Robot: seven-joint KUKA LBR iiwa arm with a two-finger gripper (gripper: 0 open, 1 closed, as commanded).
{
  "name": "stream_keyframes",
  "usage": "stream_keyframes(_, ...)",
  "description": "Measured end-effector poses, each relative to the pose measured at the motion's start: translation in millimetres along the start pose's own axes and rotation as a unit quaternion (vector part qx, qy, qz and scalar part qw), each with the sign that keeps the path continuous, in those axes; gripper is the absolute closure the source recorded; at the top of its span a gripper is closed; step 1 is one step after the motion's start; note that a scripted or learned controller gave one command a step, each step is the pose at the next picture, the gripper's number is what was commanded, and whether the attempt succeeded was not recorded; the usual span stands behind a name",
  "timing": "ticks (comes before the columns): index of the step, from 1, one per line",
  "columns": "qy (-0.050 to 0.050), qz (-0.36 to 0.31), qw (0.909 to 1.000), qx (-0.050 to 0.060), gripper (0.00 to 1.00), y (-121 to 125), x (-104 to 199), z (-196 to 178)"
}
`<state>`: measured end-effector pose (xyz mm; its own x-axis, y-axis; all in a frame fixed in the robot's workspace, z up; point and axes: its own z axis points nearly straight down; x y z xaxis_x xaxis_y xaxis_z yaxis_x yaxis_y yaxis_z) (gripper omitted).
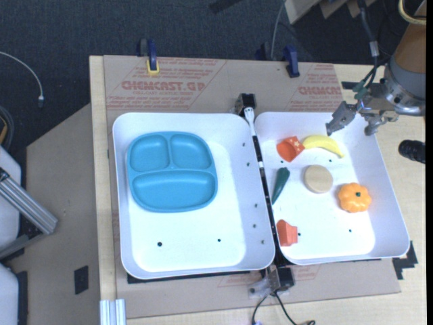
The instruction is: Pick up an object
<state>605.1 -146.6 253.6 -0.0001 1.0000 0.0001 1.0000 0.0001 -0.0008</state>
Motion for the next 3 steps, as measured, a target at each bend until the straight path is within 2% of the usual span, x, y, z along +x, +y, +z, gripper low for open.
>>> stream_keyframes(1,0.000,0.000,1.0000,0.002,0.00,-7,-5,47)
stream_keyframes(3,0.001,0.000,1.0000,0.003,0.00,-8,-5,165)
